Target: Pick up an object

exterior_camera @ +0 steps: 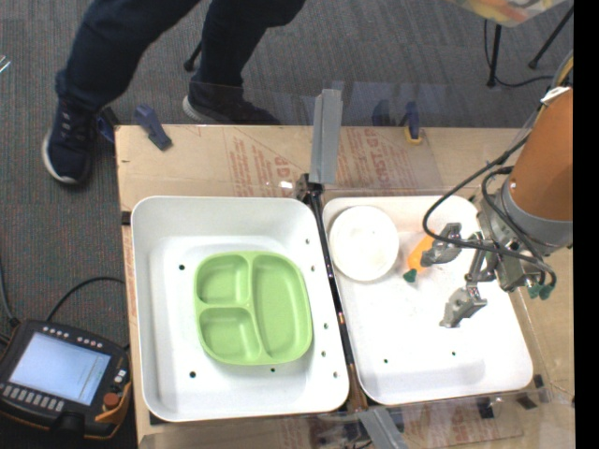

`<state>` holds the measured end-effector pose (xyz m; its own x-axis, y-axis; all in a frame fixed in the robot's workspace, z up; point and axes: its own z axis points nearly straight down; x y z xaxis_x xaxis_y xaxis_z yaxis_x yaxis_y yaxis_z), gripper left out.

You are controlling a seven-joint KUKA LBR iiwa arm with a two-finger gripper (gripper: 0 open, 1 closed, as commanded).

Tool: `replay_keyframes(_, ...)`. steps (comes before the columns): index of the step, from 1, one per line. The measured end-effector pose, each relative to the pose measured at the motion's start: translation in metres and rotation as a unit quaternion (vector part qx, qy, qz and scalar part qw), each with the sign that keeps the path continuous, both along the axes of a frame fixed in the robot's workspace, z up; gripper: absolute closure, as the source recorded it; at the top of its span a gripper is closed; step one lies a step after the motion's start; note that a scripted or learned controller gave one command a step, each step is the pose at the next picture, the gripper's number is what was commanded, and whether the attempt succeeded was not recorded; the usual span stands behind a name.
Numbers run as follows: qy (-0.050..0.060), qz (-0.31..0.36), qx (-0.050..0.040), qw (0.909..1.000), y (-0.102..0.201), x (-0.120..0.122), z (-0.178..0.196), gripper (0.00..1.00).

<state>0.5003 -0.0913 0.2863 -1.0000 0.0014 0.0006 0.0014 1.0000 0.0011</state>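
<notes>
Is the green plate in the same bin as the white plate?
No, the green divided plate lies alone in the left bin, while the round white plate sits in the right bin.

Grey arm (524,215), orange band (552,157), black cables (459,199).

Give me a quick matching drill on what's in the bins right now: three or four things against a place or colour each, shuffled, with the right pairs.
Things:
1. Tray
2. Plate
3. Carrot
4. Gripper

Places or colours:
A. White and round, in the right bin's far-left corner
B. Orange with a green tip, just right of the plate
C. Green, three compartments, in the left bin
D. Above the right bin, reaching in from the right

Pairs: 1-C, 2-A, 3-B, 4-D
</notes>
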Motion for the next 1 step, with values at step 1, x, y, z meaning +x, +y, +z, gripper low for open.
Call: replay_keyframes(1,0.005,0.051,0.0019,0.9987,-0.0513,0.0759,-0.1010,0.00)
